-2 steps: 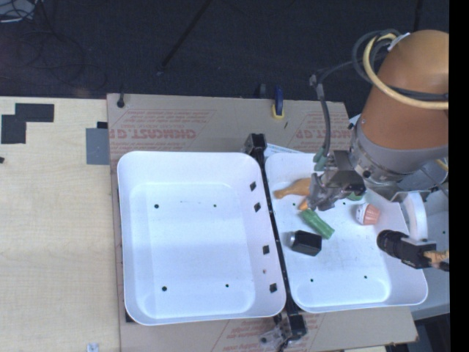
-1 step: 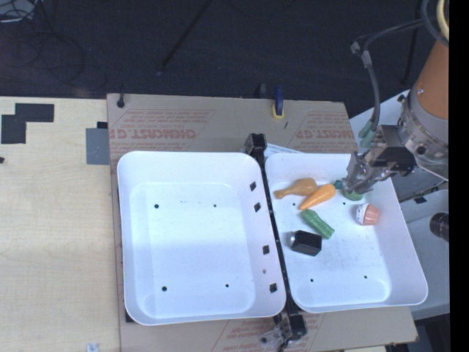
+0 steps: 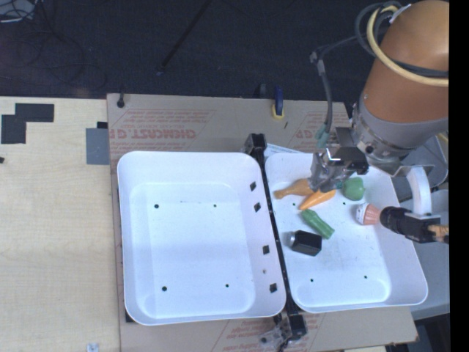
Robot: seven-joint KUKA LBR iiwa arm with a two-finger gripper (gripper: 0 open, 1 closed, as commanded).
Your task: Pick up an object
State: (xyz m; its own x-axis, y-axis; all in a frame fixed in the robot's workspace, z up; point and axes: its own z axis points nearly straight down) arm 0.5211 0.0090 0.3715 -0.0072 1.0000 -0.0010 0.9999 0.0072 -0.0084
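1. the arm (image 3: 407, 64) enters from the right, with its orange band above the grey wrist, and reaches down into the right bin (image 3: 366, 288).
2. the gripper (image 3: 323, 180) sits low over the upper left part of the right bin, directly above a cluster of orange items.
3. finger opening: cannot tell; the wrist body hides the tips, and no object is visibly held between them.
4. an orange carrot-shaped piece (image 3: 317, 199) lies just below the gripper, and a second orange piece (image 3: 293, 190) lies to its left.
5. a green cylinder (image 3: 317, 224) lies below the carrot piece, and a black block (image 3: 306, 242) lies near the bin divider.
6. a round green object (image 3: 354, 188) and a pink-and-white object (image 3: 366, 214) lie to the right of the gripper.
7. the left bin (image 3: 139, 299) adjoins the right bin.
8. the board (image 3: 183, 127) under the bins carries reddish printed lettering, mirrored and not legible.
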